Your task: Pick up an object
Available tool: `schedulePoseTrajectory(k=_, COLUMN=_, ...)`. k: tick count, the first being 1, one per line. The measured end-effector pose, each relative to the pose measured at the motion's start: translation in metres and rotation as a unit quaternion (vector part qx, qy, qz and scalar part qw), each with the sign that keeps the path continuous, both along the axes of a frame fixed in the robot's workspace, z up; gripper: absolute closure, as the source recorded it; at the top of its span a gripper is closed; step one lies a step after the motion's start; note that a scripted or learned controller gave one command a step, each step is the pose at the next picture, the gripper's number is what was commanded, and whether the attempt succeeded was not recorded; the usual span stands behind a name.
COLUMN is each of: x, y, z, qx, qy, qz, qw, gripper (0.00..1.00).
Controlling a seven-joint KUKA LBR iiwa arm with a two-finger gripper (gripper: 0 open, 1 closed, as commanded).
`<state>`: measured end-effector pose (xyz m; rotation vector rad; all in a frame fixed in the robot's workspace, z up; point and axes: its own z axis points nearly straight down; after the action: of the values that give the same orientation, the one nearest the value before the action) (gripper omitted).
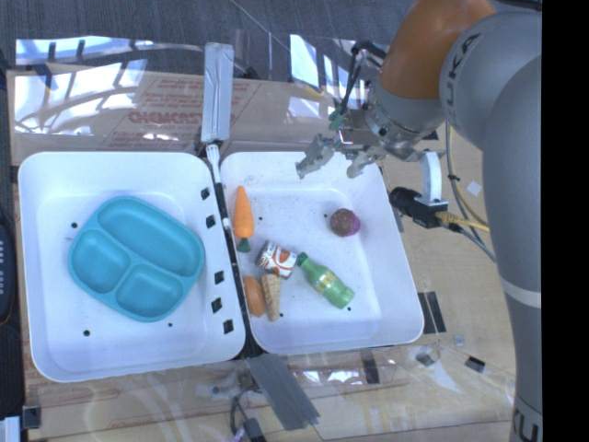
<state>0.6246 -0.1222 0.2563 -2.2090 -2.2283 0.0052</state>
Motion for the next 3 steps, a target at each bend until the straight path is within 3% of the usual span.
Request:
schedulePoseTrajectory(k=1, x=-0.101, y=-0.023, z=-0.118, qx=0.0010, qy=0.003, qz=0.062, qw=0.9981, gripper=0.00)
schedulePoseTrajectory(k=2, x=-0.115, y=-0.041, z=-0.164, qx=0.0004, qy=-0.002, qz=0.065, qw=0.9979, gripper=0.00)
schedulePoseTrajectory(k=3, x=-0.115, y=-0.042, z=-0.154, qx=-0.0003, qy=-0.002, qz=0.067, qw=0.9977, gripper=1.00)
